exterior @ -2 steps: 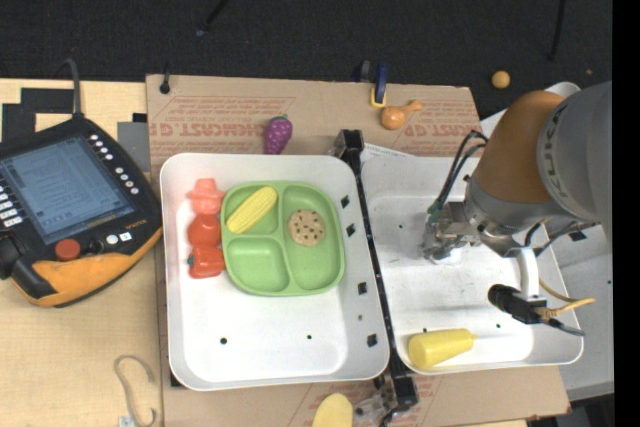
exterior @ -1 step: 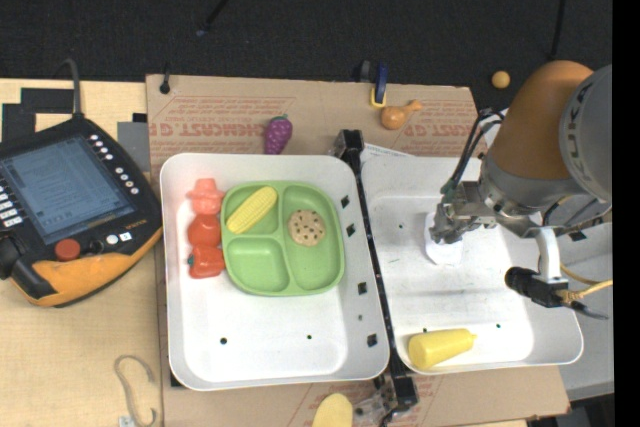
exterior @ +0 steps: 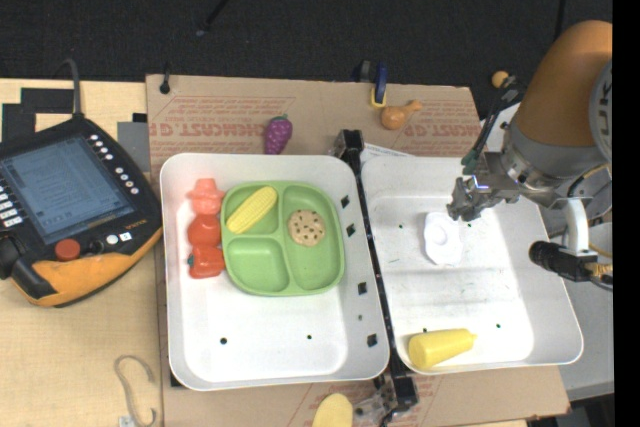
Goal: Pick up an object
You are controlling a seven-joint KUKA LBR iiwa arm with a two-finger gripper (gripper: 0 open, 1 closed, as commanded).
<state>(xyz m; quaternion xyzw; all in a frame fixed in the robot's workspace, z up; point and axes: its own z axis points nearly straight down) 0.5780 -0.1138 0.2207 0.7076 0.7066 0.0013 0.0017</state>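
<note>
My gripper hangs over the right bin, just above and right of a small white object lying on the bin floor. The fingers are dark and blurred, so their state is unclear. A yellow object lies near the right bin's front edge. In the left bin stands a green divided plate holding a corn cob and a cookie. A red-orange toy figure lies to the plate's left.
A tablet controller sits on the bench at the left. A purple grape toy and an orange duck-like toy lie on the cardboard behind the bins. A yellow item lies in front of the bins.
</note>
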